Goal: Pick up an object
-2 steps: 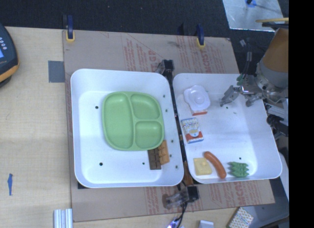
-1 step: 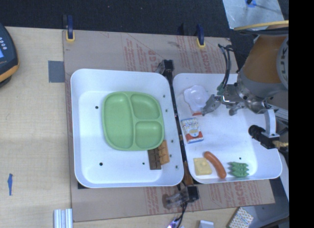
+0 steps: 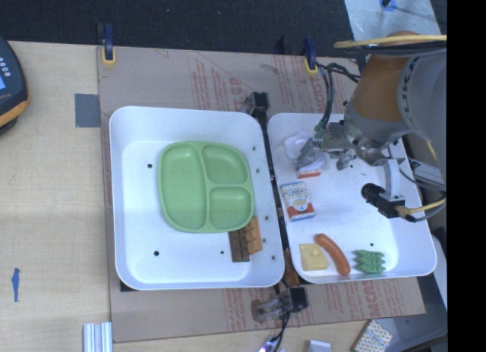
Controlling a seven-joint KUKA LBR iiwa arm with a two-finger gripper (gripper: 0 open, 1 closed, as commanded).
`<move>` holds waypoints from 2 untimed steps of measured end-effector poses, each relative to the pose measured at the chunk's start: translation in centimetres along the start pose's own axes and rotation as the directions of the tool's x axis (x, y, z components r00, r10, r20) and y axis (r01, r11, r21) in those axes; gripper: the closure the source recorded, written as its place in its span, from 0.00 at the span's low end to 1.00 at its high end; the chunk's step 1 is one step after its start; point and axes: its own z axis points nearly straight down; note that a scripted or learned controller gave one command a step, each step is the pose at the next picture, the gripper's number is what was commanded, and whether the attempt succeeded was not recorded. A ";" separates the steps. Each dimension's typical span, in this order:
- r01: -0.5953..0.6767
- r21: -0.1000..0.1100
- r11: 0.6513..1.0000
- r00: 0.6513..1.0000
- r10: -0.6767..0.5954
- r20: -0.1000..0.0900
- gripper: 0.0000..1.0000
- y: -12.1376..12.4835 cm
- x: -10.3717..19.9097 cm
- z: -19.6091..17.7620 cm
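Note:
My gripper (image 3: 310, 153) hangs low over the far left part of the right bin (image 3: 414, 256), at the end of the grey arm with the orange band (image 3: 383, 89). Just under it lie a pale, clear-looking item (image 3: 294, 146) and a thin red-orange piece (image 3: 308, 173); I cannot tell whether either is touched. Nearer the front, a small carton (image 3: 296, 200) lies beside the bin's left wall. Along the front edge are a yellow block (image 3: 312, 257), a red sausage (image 3: 332, 254) and a green item (image 3: 370, 261).
The left bin (image 3: 125, 191) holds a green divided plate (image 3: 205, 186) and a brown waffle-like piece (image 3: 245, 240) at its front right. A black cable part (image 3: 383, 199) hangs over the right bin's middle. A dark device (image 3: 9, 85) sits at the far left.

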 end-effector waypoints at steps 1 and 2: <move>0.001 0.002 1.000 1.000 -0.001 0.000 0.00 2.7 -0.7 4.4; -0.006 -0.002 1.000 1.000 0.006 0.000 0.00 5.0 -3.7 4.1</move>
